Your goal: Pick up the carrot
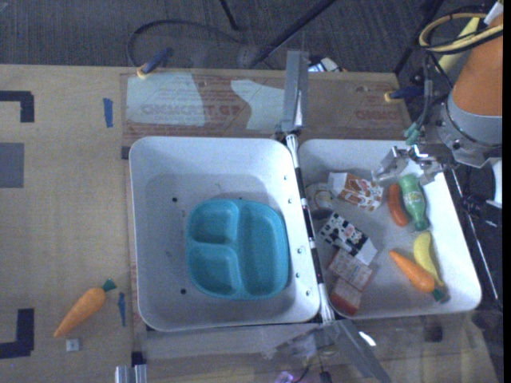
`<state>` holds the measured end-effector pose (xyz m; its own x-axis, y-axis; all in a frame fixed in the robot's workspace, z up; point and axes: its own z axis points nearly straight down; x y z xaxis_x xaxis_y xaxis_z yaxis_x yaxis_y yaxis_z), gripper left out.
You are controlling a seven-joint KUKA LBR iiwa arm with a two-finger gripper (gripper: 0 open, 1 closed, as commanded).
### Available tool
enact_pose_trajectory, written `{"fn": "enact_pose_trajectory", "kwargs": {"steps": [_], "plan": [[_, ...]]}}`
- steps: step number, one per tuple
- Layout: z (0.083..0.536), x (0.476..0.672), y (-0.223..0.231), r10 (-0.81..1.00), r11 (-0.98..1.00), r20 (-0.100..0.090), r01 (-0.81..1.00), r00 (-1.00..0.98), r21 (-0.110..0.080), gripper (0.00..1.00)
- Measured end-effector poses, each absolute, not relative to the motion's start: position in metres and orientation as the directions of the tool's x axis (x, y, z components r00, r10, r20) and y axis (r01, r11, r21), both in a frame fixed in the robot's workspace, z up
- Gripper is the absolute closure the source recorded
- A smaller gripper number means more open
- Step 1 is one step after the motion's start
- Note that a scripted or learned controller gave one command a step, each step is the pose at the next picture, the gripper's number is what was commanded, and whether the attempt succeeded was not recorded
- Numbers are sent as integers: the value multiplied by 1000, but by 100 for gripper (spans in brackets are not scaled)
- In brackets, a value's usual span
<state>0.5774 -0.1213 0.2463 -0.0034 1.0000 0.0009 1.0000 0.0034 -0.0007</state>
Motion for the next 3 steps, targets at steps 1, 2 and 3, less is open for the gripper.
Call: {"fn": "enact_pose_trajectory", "kwargs": {"steps": [1,2,3], "plan": [[191,535,-169,998,-57,0,998,57,0,0],[99,503,-182,986,167,3,986,-167,3,0],[108,504,-183,986,165,0,986,-165,5,100]]}}
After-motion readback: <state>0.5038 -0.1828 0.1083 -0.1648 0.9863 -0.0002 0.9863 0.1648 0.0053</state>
